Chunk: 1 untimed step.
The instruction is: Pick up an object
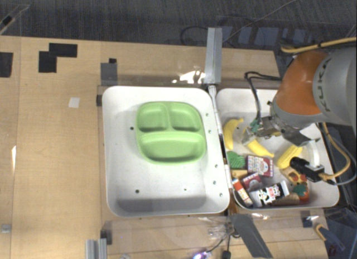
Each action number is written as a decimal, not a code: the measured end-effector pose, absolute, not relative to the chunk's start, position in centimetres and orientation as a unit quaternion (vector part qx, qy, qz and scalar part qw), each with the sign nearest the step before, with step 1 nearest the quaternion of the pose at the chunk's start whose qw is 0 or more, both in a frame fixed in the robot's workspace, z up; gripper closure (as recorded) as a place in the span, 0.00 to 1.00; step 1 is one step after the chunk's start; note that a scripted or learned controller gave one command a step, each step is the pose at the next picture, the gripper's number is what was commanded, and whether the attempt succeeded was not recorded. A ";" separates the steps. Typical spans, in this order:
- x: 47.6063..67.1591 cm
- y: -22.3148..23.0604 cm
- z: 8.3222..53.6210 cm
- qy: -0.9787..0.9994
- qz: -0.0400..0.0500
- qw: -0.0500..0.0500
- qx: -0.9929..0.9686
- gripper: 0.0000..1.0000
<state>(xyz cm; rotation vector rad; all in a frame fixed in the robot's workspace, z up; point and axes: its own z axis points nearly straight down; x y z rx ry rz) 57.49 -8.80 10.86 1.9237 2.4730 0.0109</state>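
My gripper (257,128) hovers low in the right bin (329,199), just above a yellow banana (230,132) among jumbled toys. A green divided plate (170,131) lies in the left bin (120,191).

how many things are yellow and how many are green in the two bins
yellow: 3, a banana, a yellow piece and a corn cob, all in the right bin
green: 2, a divided tray in the left bin, a green block
total: 5
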 end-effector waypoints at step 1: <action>59.6 -5.1 18.6 0.762 0.002 0.002 0.647 1.00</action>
